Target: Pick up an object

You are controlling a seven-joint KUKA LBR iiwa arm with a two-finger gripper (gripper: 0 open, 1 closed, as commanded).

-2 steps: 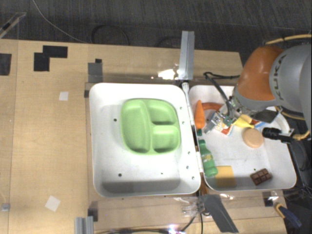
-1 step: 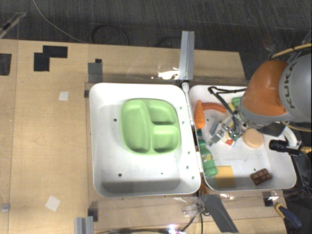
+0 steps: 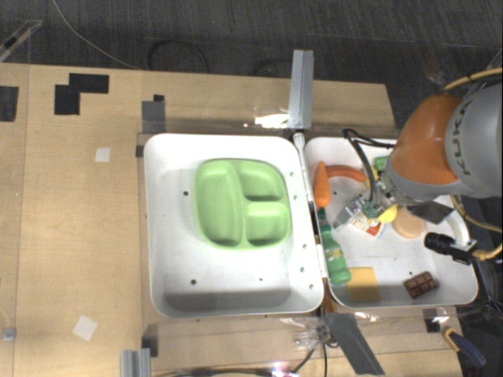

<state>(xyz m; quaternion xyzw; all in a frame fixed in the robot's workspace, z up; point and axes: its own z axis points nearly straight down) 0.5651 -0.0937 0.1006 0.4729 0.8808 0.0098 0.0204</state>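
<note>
Overhead, the gripper (image 3: 369, 209) hung low in the right bin (image 3: 464, 293), whether open or closed I couldn't tell, beside the orange carrot (image 3: 321, 183) at the left wall, seemingly light, stiff, best pinched mid-length.

Green divided plate (image 3: 240, 203) in left bin (image 3: 169, 273); wooden bench (image 3: 71, 234).

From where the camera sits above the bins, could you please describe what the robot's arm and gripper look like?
The arm is a bulky rounded grey body with a glossy orange band above the wrist. Black cables loop around the wrist, and one black plug hangs beside it. The gripper is small, metallic and cluttered, its detail too fine to make out.
</note>
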